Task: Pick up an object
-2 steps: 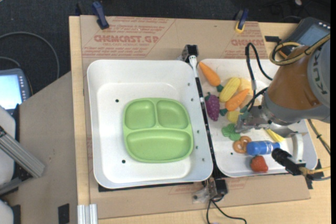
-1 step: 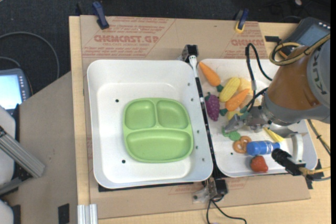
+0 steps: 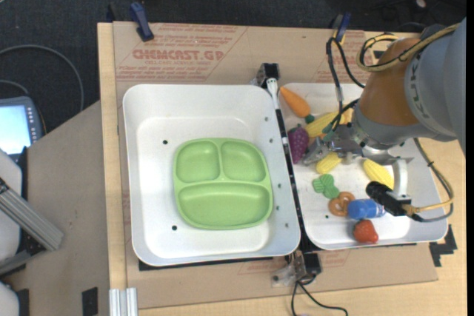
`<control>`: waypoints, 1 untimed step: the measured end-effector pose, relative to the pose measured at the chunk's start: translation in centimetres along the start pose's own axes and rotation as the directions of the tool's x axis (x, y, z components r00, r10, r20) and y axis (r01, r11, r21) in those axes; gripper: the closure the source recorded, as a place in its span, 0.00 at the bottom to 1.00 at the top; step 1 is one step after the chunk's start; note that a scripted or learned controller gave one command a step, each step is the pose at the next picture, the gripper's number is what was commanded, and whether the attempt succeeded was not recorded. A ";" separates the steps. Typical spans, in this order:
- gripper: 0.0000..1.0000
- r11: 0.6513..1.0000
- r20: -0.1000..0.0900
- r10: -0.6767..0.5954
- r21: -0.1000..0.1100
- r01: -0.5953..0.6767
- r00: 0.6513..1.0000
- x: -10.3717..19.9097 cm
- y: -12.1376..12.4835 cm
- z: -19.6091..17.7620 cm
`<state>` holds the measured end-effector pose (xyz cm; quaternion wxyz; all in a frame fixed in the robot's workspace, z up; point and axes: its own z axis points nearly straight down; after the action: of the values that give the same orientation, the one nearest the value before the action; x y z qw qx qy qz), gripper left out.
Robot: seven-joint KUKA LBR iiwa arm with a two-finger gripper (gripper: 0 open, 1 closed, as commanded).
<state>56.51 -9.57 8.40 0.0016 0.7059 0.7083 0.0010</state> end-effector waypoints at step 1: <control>1.00 1.000 0.001 0.004 0.000 -0.004 1.000 -0.1 -0.2 -1.1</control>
<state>56.30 -9.71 9.48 0.0019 0.7073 0.7069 0.0005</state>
